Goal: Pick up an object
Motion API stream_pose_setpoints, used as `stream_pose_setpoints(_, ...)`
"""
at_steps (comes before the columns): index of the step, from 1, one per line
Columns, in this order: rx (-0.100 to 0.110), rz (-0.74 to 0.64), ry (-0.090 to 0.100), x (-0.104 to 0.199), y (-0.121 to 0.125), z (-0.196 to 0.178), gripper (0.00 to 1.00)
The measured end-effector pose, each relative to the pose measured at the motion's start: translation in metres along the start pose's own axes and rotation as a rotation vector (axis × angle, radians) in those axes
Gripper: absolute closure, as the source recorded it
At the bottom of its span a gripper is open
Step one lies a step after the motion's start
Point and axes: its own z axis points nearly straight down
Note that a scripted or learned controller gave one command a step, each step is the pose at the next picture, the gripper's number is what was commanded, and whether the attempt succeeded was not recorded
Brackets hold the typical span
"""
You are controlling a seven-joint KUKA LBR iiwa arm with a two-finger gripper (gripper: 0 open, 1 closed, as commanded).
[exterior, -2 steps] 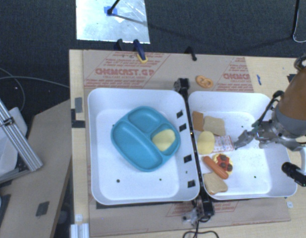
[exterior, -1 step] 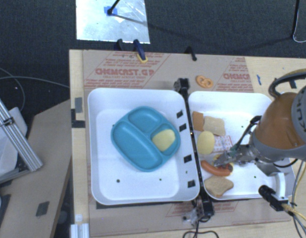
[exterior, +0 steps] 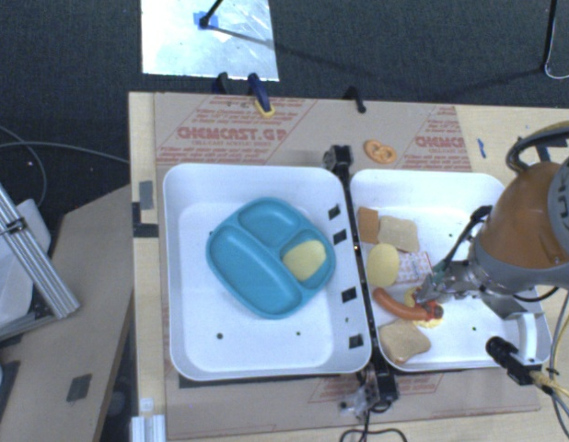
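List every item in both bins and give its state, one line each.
blue divided plate: flat in left bin, tilted diagonally
yellow food piece: resting in the plate's small compartment
yellow round item: loose in right bin
bread slice: flat, near bin's top
sausage: lying flat, beside the gripper
toast piece: flat at bin's near edge
gripper: low over right bin; grasp unclear

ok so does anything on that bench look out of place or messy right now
One thing: a small pretzel-shaped piece lies on the cardboard behind the right bin, outside both bins, while the other food sits inside them. The blue divided plate rests skewed in the left bin, though nothing looks spilled or broken.
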Motion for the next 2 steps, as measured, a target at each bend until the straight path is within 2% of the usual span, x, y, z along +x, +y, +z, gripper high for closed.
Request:
stream_pose_setpoints(1,0.004,-0.01,-0.002,0.083,0.061,-0.089,1.0)
stream_pose_setpoints(2,0.013,0.002,-0.002,0.056,0.057,-0.083,1.0)
